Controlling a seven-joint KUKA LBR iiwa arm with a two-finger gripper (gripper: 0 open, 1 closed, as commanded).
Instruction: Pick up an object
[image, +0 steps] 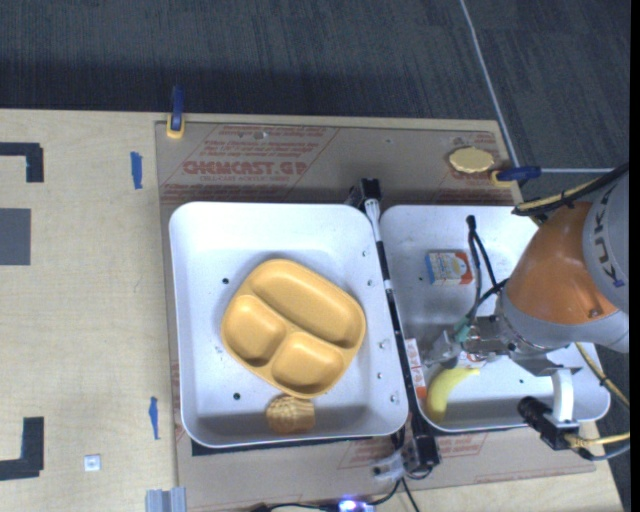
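The arm's tool (470, 345) sits low in the right bin (500, 225), just above a banana (447, 387) that lies against the bin's near-left corner; whether the tool is wide, narrow or closed on anything cannot be told, since the orange wrist and cables cover it. The banana is the likeliest target, and its place is the trouble — pressed close to the bin wall and the divider between the bins, it leaves little room for a finger on the wall side, so a closing grip may skid off the curved skin or push the fruit along the floor rather than lift it. A small carton (448, 266) stands well apart at the far side of the same bin; its label is too small to read. In the left bin (200, 240) a yellow compartment tray (292, 325) fills the middle, with a tan round object (290, 413) just beside its near edge. Red lettering on the cardboard (245, 166) beyond the bins reads roughly "CHEMCAST" — the rest is unclear.
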